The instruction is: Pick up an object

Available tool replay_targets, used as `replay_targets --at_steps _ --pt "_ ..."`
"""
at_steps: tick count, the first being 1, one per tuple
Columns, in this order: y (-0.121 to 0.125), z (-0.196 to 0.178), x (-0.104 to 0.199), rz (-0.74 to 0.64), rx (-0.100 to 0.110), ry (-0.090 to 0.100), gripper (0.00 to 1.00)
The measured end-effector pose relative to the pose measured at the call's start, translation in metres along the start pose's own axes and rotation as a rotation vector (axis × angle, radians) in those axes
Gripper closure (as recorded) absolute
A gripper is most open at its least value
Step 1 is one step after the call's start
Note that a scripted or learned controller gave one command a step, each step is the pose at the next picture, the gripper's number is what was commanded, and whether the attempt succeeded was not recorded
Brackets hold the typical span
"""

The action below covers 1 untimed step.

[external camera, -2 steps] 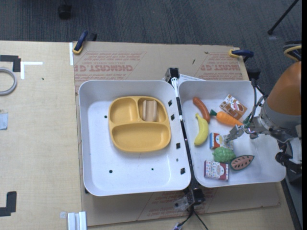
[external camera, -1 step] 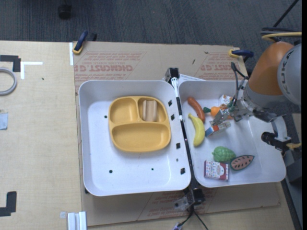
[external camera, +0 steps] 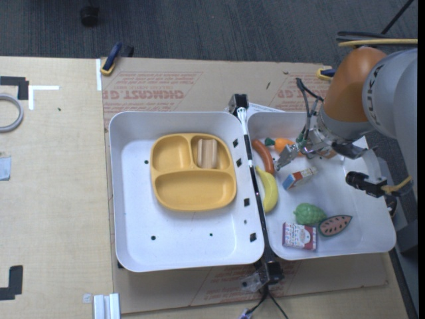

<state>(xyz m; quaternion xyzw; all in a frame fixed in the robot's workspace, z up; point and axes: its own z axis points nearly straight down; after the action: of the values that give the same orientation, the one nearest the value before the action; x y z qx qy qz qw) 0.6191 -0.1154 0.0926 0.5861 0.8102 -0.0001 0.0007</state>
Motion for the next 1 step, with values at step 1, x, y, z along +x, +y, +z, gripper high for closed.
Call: replay_targets --at_steps 1 --pt "0.0003 -0.0100 -0.0006 -0.002 -0.001 -0.002 1.00"
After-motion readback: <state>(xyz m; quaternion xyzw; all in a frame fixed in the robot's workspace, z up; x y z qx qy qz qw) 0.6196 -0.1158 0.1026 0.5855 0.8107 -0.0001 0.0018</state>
